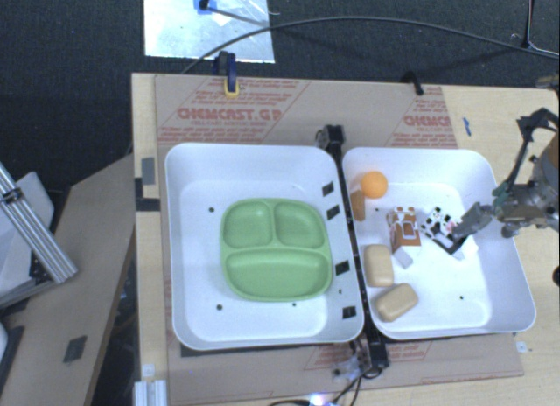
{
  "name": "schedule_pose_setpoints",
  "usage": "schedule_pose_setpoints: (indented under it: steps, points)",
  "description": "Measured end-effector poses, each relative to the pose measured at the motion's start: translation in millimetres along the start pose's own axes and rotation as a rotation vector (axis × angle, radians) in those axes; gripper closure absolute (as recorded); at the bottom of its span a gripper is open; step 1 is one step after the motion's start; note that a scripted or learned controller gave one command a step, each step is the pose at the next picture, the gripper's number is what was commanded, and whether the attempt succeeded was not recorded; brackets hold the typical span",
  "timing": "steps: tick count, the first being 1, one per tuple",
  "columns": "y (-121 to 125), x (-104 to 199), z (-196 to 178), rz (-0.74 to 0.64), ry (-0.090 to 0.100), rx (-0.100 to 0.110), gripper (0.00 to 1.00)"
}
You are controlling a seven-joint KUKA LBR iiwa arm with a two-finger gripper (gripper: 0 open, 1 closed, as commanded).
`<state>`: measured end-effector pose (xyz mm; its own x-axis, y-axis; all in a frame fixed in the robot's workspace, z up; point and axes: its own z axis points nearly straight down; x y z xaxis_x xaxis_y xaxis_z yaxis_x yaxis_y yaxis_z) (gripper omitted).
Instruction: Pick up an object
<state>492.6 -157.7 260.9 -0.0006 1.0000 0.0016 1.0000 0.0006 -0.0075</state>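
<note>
- Camera view, task status: nothing is lifted yet, in my judgement. Every object I can make out lies on the floor of a bin, so the grasp and the lift both remain to be done.
- Camera view, right bin (503,304): it holds the candidate objects. An orange ball (374,185) sits near the far left corner, with a small orange-brown piece (357,205) just beside it. A brown-and-white printed item (404,228) lies near the middle. Two tan blocks (379,265) (395,301) rest toward the near left.
- Camera view, nearest target: a small black-and-white checkered object (434,220) lies on the bin floor just beside my gripper, on its left. I judge it the likeliest pick.
- Camera view, left bin (188,247): it carries a green divided plate (276,249), well apart from my reach.
- Camera view, my gripper (457,236): it is low inside the right bin, reaching in from the right. I cannot tell its opening; the tip is dark and too small to resolve. I see nothing plainly held by it, and contact with the checkered object cannot be confirmed.
- Camera view, counter (289,107): both bins sit side by side on it.
</note>
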Motion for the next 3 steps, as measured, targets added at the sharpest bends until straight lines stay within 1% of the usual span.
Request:
schedule_pose_setpoints:
  steps: [1,2,3]
  points:
    - [1.9,0.2,-4.5,-0.003,-0.002,-0.01,0.0]
    - [1.9,-8.1,54.0,0.0,-0.001,-0.004,0.0]
    - [10.1,-3.0,111.7,0.0,0.0,-0.004,0.0]
